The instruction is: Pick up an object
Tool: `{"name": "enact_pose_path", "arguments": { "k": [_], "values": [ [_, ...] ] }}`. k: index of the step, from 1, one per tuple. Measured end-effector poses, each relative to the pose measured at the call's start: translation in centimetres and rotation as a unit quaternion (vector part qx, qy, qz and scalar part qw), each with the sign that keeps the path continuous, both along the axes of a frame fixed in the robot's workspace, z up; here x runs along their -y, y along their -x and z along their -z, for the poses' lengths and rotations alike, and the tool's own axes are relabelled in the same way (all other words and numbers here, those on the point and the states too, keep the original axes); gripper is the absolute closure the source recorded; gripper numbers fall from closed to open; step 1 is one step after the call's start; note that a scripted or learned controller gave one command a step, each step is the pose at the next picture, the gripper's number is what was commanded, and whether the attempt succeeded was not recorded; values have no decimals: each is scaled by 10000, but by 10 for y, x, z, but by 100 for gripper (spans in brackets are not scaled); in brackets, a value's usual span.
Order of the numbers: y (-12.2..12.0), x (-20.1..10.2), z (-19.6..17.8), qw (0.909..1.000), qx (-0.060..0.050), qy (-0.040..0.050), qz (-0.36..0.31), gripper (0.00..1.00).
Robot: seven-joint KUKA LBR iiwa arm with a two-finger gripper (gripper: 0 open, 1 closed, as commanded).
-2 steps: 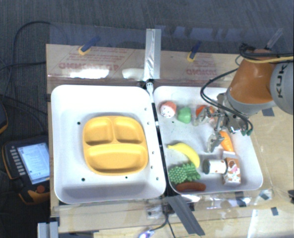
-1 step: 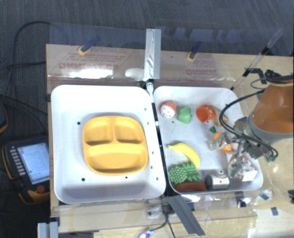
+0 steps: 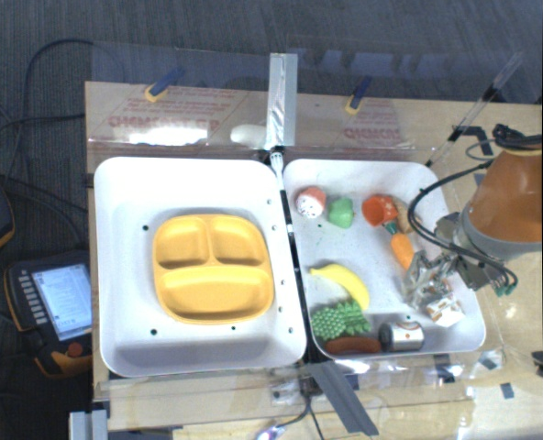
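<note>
My gripper [image 3: 427, 284] hangs low over the right part of the right bin [image 3: 382, 174], below the arm's orange band [image 3: 519, 200]. An orange carrot [image 3: 402, 248] lies just to its upper left, close to it. A small white piece [image 3: 445, 313] sits right under the gripper's lower end; I cannot tell whether it is a loose object. Also in this bin are a yellow banana [image 3: 343, 282], a red and white ball [image 3: 310, 203], a green piece [image 3: 341, 212], a red-orange piece [image 3: 379, 210], a bumpy green item [image 3: 338, 319], a dark red sausage-like item [image 3: 352, 345] and a silver can [image 3: 403, 335].
The left bin [image 3: 125, 246] holds a yellow divided tray [image 3: 214, 266]. A metal divider post [image 3: 282, 99] stands between the bins at the back. Cables [image 3: 473, 136] run along the arm at the right. Two handheld devices [image 3: 47, 305] lie off the bench at the left.
</note>
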State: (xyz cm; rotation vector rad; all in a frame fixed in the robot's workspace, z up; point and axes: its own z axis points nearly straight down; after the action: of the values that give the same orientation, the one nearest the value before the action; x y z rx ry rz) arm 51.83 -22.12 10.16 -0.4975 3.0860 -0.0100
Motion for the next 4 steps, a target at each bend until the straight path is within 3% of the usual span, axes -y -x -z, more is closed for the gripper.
{"name": "enact_pose_path", "arguments": {
  "k": [1,2,3,4],
  "values": [
    [-44,2,10,9969,-40,-24,783,100],
    [-45,2,11,9969,-4,-17,785,0],
    [-50,-17,11,9952,-4,-14,976,0],
    [-51,-17,0,9952,15,-7,979,100]
  ]
}}
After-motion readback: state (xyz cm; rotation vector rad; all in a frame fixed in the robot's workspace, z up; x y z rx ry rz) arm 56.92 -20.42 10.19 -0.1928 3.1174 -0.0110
